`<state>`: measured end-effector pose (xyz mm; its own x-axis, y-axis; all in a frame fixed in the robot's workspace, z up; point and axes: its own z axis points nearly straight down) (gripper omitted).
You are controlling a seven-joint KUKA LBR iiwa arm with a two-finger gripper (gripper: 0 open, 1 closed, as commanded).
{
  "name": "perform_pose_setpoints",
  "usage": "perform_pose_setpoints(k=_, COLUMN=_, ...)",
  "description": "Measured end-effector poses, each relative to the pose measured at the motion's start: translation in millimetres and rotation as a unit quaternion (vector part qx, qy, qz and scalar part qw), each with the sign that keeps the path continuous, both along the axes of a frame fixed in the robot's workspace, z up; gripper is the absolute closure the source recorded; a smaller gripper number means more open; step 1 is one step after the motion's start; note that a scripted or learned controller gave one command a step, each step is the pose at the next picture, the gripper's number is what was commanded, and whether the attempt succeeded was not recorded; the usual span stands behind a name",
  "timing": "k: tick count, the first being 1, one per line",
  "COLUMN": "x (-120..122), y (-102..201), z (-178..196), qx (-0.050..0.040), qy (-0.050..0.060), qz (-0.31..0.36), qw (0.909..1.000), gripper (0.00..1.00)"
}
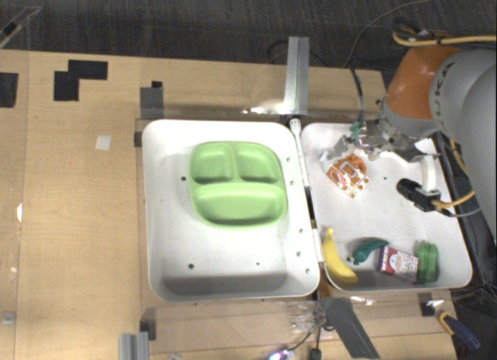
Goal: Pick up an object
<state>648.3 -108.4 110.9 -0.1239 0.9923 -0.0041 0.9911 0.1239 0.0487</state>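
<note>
My gripper [363, 136] hangs over the far part of the right bin [458, 273], reaching in from the right. Just below and left of it lies an orange-and-white snack packet [348, 172], whose silvery top end reaches almost to the gripper. Whether they touch is unclear. Along the near wall of the same bin lie a yellow banana [336, 261], a teal object [365, 251], a maroon carton [397, 262] and a green round lid [427, 262].
The left bin [167, 273] holds a green divided plate [236, 182] in its far half. A metal post [297, 75] rises at the back between the bins. The grey arm with its orange band [411, 87] fills the upper right.
</note>
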Motion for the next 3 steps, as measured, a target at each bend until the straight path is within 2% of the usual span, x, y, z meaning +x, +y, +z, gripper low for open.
perform_pose_setpoints(k=1, x=-0.8, y=3.2, z=-0.1, qx=-0.0027, qy=0.000, qz=-0.002, qw=1.0000, gripper=0.00)
perform_pose_setpoints(k=2, x=0.4, y=1.1, z=0.1, qx=-0.0035, qy=-0.001, qz=0.027, qw=0.9996, gripper=0.00)
perform_pose_setpoints(k=3, x=-7.8, y=2.3, z=0.6, qx=-0.0048, qy=-0.007, qz=0.022, qw=0.9997, gripper=0.00)
